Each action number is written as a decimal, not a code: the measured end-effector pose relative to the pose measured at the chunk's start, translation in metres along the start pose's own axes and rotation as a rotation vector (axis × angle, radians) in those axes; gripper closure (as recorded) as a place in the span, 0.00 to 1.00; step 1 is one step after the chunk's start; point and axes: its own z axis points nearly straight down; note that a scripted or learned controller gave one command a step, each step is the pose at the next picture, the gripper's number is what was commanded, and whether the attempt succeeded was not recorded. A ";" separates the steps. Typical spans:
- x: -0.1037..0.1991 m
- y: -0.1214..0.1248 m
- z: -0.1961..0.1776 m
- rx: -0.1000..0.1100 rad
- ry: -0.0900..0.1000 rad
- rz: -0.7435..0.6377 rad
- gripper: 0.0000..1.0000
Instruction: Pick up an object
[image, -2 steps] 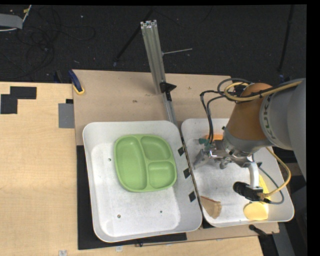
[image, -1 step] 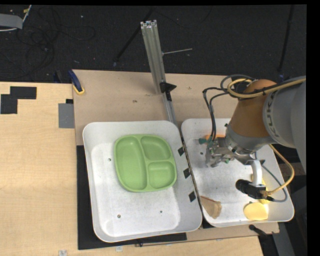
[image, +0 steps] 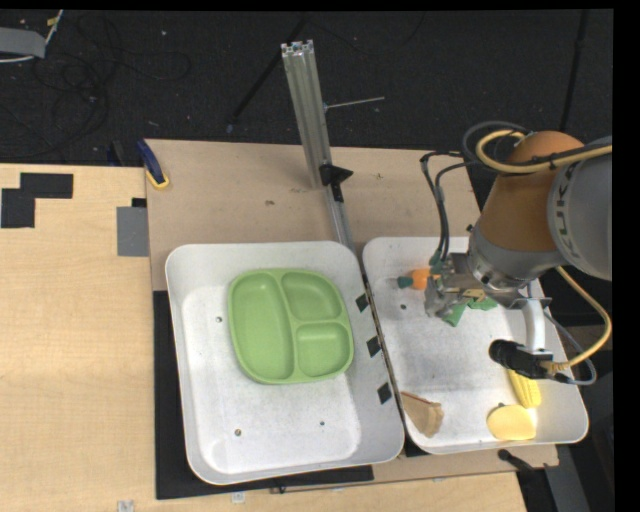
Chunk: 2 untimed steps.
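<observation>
My gripper (image: 447, 303) is low over the back part of the right bin (image: 400, 345), under the grey arm with its orange band. A small green object (image: 472, 308) pokes out at the gripper's right side, touching or just below it; I cannot tell whether it is held. Just left of the gripper lies a small orange and teal item (image: 418, 280). A brown piece (image: 423, 411) sits at the bin's front left. Near the front right corner are a yellow lump (image: 512, 423) and a yellow strip (image: 526, 390).
The left bin (image: 200, 420) holds a green divided plate (image: 291, 326) in its middle. A metal post (image: 310, 120) rises behind the bins. Black clips (image: 372, 345) mark the seam between the two bins.
</observation>
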 end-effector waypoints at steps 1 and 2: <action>-0.001 0.001 -0.053 -0.002 0.000 -0.006 1.00; 0.048 -0.012 -0.062 0.004 0.002 -0.008 1.00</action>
